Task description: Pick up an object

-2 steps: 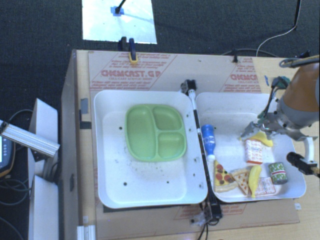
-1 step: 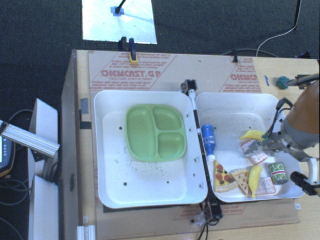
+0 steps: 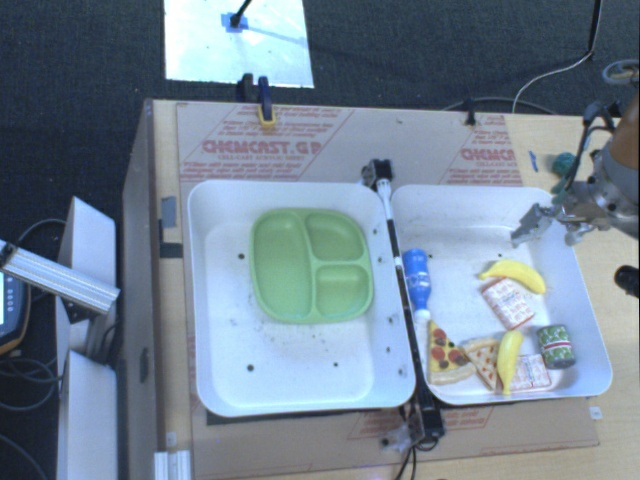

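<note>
**Ana:** Camera view first: where is the two-finger gripper [image 3: 533, 225] relative to the shallow white right-hand bin [image 3: 470, 203]?

**Ben:** It hangs over that bin's far right corner, carried by the grey arm [image 3: 612, 183] coming in from the right. Nothing sits between the fingers. How wide they stand I cannot tell; the tip is small and blurred.

**Ana:** And the candidates?

**Ben:** All in the same bin. A curved yellow plastic banana [image 3: 515, 272] lies just below the gripper, nearest to it. A red-and-white flat packet [image 3: 506, 302] is just beside the banana, toward the near edge. Further toward that near edge are a second yellow banana-shaped piece [image 3: 509, 354], a small green-and-red can [image 3: 556, 346], and two toy pizza slices [image 3: 461, 354]. A blue-and-white bottle [image 3: 416, 281] lies along the bin's left wall.

**Ana:** So the best pick?

**Ben:** I'd judge the upper banana: closest, with bare floor around most of it. Descend straight, span its narrow width across the curve's middle, and keep clear of the packet. The green divided plate [image 3: 310, 266] in the neighbouring bin is well apart and irrelevant.
</note>
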Controlling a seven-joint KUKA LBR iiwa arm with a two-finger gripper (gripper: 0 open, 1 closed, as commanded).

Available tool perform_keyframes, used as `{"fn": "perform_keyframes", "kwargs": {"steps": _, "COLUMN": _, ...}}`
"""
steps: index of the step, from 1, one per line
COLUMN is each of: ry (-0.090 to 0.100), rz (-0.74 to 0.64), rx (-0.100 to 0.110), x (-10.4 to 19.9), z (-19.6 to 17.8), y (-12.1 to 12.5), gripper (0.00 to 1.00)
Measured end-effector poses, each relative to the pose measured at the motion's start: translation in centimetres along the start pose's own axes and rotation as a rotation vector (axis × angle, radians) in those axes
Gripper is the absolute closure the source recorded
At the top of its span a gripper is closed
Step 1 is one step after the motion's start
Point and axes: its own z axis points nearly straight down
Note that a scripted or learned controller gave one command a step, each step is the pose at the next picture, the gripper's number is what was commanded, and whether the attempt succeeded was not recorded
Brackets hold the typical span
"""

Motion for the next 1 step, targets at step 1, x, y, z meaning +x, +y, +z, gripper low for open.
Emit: {"fn": "perform_keyframes", "kwargs": {"steps": 1, "ry": 0.002, "rz": 0.0, "rx": 0.008, "x": 0.08, "z": 8.56, "y": 1.27, "gripper": 0.0}}
